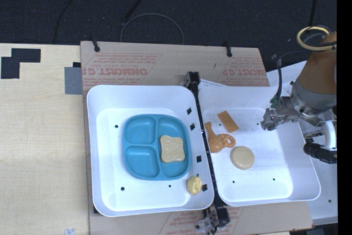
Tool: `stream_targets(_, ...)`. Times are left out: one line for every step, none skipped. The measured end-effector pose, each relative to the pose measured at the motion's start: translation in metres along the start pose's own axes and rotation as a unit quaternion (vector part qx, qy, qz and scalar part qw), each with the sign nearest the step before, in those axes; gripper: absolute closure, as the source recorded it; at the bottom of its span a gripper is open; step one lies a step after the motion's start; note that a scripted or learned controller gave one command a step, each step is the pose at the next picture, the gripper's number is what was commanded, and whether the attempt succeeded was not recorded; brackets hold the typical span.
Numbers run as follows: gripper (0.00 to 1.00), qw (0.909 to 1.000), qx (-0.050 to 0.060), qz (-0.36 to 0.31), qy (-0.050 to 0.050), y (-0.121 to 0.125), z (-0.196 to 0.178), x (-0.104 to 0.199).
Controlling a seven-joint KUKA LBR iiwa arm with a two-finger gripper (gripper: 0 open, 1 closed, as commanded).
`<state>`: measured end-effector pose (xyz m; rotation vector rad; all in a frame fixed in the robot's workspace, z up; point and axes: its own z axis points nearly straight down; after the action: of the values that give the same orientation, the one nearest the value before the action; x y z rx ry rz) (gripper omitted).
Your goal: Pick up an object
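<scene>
The right bin [300,187] holds three small food items. An orange pretzel-like piece [219,141] lies near its left wall. A tan rectangular piece [227,121] sits just above it, and a round beige cookie [242,157] lies to the lower right. My gripper [270,119] hangs over the right side of this bin, to the right of the tan piece and apart from all three items. I see nothing held in it. The grey arm with its orange band [318,77] comes in from the right edge.
The left bin [104,195] carries a blue divided plate [142,146] with a slice of toast [172,149] in its right compartment. A small yellow item [194,184] lies at that bin's lower right corner. A black divider [199,135] runs between the bins.
</scene>
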<state>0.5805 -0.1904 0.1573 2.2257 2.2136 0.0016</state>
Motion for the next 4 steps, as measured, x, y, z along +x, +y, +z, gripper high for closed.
stream_targets(1.00, 1.0000, -0.001, -0.003, 0.000, 0.003, -0.064, 0.000)
stream_targets(1.00, 1.0000, 0.000, -0.003, 0.000, 0.004, -0.107, -0.002)
stream_targets(1.00, 1.0000, 0.003, -0.005, 0.002, -0.007, -0.094, 0.058)
stream_targets(1.00, 1.0000, 0.003, -0.005, 0.002, -0.018, -0.099, 0.104)
